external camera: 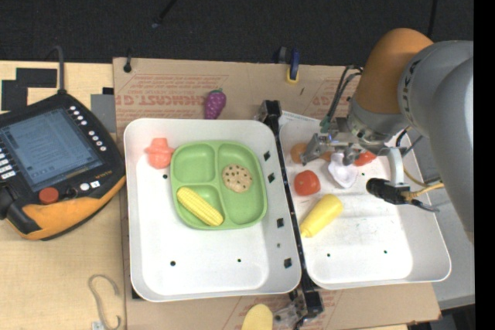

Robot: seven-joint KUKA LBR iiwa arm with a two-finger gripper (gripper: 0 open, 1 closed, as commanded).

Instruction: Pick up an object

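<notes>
My gripper [336, 153] hangs low over the back of the right bin [402, 263], under the grey arm with its orange band. A crumpled white object [343, 173] lies directly beneath it, touching or nearly so. A red tomato-like ball [307, 182] sits just to its left. In front of that lies a yellow bottle-shaped toy [320, 215]. A small orange piece [297, 154] and a small red piece [366, 159] lie to either side of the gripper.
The left bin [155, 251] holds a green divided plate [193, 166] with a cookie [237, 178] and corn [200, 206], and a pink toy [158, 153] beside it. A purple toy [215, 103] lies behind the bins. A teach pendant [54, 154] sits far left.
</notes>
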